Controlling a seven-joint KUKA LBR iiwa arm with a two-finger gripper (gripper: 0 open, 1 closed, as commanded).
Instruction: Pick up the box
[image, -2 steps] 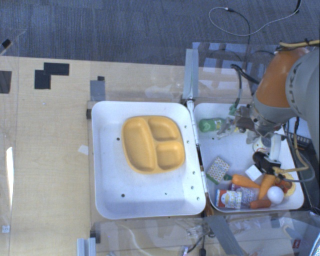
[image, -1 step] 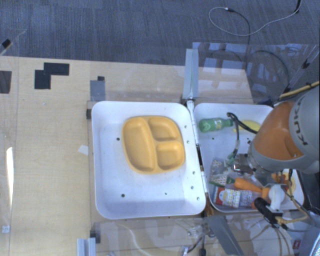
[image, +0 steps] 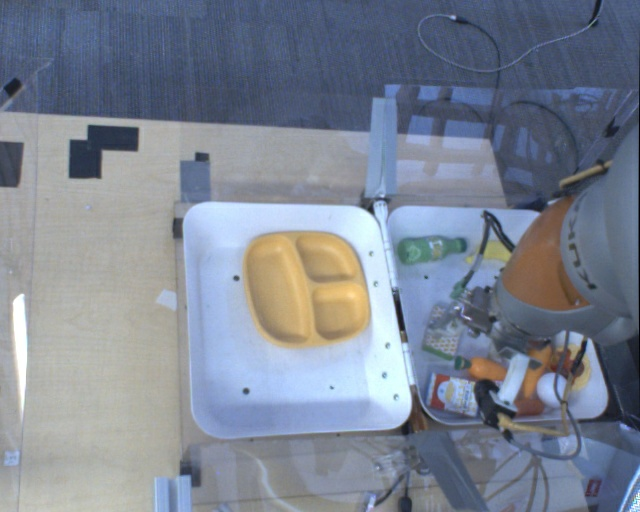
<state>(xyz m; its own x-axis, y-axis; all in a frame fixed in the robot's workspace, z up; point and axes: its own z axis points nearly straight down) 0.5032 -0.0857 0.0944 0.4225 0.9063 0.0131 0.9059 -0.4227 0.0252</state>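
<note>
- A box (image: 455, 394), red and white with printed faces, is seen lying flat in the right bin (image: 420, 285), at that bin's near left corner, close against the near rim.
- Just to the right of the box, orange and white items (image: 520, 378) are crowded under the arm; what they are cannot be told.
- A small printed packet (image: 440, 330) is noted farther back from the box, near the bin's left wall, tilted.
- A green bottle (image: 430, 248) lies on its side at the far left corner of the right bin, its cap pointing toward the right.
- The gripper (image: 490, 305) is set low over the middle of the right bin, just right of the packet and behind the box. Its fingers are hidden by the wrist and cabling, so how wide it stands cannot be told; nothing is seen held in it.
- The arm (image: 570, 260), grey with its orange band, covers the right half of that bin.
- The left bin (image: 215, 330) carries one thing: a yellow divided tray (image: 305, 287) with three compartments, placed slightly toward the far right of centre. Its compartments hold nothing.
- The two bins sit side by side, rims touching, on the wooden bench (image: 90, 300).
- Black markers (image: 100, 150) are stuck near the bench's far left corner.
</note>
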